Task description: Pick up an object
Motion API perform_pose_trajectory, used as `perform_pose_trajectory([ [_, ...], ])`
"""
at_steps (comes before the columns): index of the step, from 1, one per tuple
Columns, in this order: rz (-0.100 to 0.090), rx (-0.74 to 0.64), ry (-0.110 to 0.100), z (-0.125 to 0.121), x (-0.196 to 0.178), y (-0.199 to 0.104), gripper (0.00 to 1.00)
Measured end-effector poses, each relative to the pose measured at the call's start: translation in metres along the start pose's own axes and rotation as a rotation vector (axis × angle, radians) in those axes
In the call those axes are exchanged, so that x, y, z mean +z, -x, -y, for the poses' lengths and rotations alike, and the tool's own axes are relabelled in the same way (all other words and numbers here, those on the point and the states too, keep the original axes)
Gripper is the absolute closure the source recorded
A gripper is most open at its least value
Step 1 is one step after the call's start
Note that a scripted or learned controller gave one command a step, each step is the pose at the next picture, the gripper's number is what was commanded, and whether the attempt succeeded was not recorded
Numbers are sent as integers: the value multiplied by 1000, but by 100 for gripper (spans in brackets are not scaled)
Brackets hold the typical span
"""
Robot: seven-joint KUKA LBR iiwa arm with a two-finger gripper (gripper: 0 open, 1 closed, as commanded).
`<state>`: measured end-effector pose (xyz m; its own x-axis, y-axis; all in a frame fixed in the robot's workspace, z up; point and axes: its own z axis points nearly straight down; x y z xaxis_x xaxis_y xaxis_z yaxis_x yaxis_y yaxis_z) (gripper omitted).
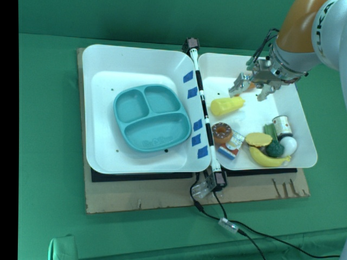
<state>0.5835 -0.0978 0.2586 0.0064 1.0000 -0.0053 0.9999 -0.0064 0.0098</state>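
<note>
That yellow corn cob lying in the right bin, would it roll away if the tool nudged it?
Probably. The corn cob looks rounded and lies on its side, so it may roll. Its smooth surface might slip. It seems a light toy.

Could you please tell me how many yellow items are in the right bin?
3: corn mid-bin, banana at the front edge, a yellow disc just above it. Others may hide beneath.

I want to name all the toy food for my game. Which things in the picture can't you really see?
- Arm: cut off by the camera view's right edge.
- Small box: partly tucked under the donut; its label is too small to read.
- Green vegetables: piled among the banana, egg and can; their kind is unclear.
- Hand: nothing visible between its open fingers.
</note>
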Motion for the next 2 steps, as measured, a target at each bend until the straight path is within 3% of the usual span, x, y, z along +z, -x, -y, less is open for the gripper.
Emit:
perform_pose_trajectory([
  [1, 2, 3, 7, 1, 72, 31, 0],
  [2, 8, 10, 19, -2, 57, 35, 100],
])
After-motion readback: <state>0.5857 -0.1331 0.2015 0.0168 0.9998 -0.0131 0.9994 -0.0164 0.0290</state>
